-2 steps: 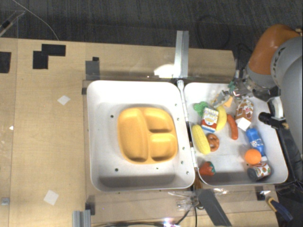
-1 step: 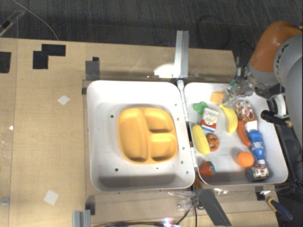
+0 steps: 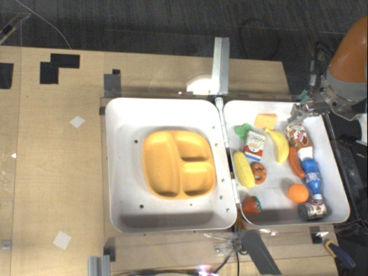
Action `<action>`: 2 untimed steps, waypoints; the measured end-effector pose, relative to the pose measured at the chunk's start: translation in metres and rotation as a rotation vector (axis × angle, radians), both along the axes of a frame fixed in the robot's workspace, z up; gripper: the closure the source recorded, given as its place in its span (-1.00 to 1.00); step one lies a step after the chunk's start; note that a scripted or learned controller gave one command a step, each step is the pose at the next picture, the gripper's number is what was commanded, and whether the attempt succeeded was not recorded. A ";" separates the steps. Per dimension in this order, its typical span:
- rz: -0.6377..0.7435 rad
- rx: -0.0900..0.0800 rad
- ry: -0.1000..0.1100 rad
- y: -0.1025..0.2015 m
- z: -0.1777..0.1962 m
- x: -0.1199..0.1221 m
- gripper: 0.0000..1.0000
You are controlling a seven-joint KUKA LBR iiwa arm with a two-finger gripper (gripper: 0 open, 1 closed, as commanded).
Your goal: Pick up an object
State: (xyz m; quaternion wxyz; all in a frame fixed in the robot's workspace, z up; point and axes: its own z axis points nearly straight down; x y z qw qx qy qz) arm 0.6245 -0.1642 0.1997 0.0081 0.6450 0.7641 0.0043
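Note:
The right bin (image 3: 339, 171) holds several toy foods: a cheese wedge (image 3: 265, 121), a banana (image 3: 280, 145), a small carton (image 3: 255, 145), a corn cob (image 3: 243, 169), an orange (image 3: 298, 193), a blue bottle (image 3: 311, 174), a can (image 3: 312, 211) and a red-brown packet (image 3: 297, 135). My gripper (image 3: 301, 107) hangs over the bin's far right corner, just above the packet and right of the cheese wedge. Nothing is visibly held in it.
A yellow divided tray (image 3: 178, 163) lies in the left bin (image 3: 123, 154). A metal post (image 3: 221, 62) stands behind the wall between the bins. A green item (image 3: 244, 130), a strawberry (image 3: 251, 204) and a sausage (image 3: 294, 161) also lie in the right bin.

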 end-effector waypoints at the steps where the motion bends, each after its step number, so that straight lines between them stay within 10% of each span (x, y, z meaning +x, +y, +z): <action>1: 0.156 -0.002 0.006 -0.033 -0.110 -0.051 1.00; 2: 0.159 0.000 0.008 -0.031 -0.111 -0.051 -1.00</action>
